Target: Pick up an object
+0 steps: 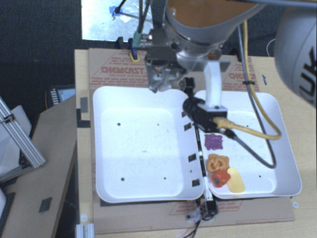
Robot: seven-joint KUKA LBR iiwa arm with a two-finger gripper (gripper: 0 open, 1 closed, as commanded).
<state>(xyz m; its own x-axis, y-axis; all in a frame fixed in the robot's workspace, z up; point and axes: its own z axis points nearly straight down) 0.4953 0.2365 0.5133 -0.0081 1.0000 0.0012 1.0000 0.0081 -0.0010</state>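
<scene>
Four small objects sit clustered in your right bin, all close to its left wall near the divider; a flat purple piece lies farthest back, an orange pretzel-shaped piece sits just in front of it, a red piece touches the orange one's near edge, and a pale yellow piece rests against the red one's right side, nearest the front rim; none of them is lifted, each lying on the bin floor. Your gripper hangs well apart from that cluster, over the far rim of the left bin, with nothing visible between its fingers; whether those fingers are spread or closed you cannot tell from this angle, since the metal assembly blurs into the wrist above it. Your grey arm, with its orange band, fills the upper middle of the view; a white bracket drops from it toward a black fitting above the divider, and a yellow hose and a black cable loop across the right bin's floor. Both bins rest on a sheet of brown cardboard printed with red lettering, laid on the wooden bench.
</scene>
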